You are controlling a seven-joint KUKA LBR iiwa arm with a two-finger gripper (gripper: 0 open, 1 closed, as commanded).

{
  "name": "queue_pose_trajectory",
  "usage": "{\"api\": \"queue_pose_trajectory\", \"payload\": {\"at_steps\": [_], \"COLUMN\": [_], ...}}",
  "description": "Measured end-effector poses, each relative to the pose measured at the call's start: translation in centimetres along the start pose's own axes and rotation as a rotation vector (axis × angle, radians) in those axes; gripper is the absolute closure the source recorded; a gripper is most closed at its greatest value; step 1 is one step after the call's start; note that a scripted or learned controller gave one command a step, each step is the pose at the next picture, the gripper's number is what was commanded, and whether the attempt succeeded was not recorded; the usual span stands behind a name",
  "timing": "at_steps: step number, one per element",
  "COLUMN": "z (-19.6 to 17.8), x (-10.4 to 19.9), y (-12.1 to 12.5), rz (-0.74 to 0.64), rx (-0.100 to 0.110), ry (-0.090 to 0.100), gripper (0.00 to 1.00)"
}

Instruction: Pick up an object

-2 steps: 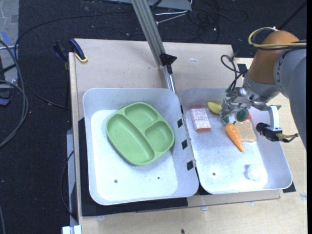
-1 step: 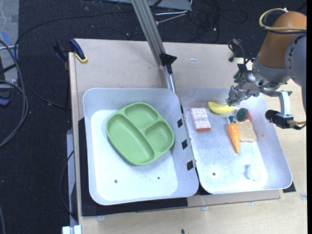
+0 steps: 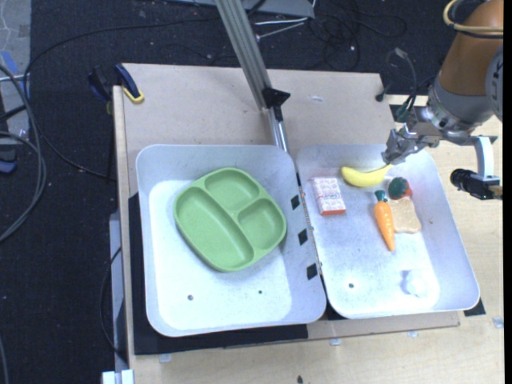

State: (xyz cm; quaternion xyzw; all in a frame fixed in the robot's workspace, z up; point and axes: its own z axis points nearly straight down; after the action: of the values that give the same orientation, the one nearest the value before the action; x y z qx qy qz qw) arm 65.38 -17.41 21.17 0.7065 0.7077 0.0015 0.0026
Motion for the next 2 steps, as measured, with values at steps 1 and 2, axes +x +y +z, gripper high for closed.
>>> {"api": "queue_pose_trajectory", "payload": {"at_steps": [1,2], "z": [-1.8,-2.8], "x": [0.0,4.9], "y": [0.1,0.0], "rz": [0.0,-0.005], "rx": [0.002,0.004], "ry": [0.001,0.003], "gripper": [1.0,1.0]}}
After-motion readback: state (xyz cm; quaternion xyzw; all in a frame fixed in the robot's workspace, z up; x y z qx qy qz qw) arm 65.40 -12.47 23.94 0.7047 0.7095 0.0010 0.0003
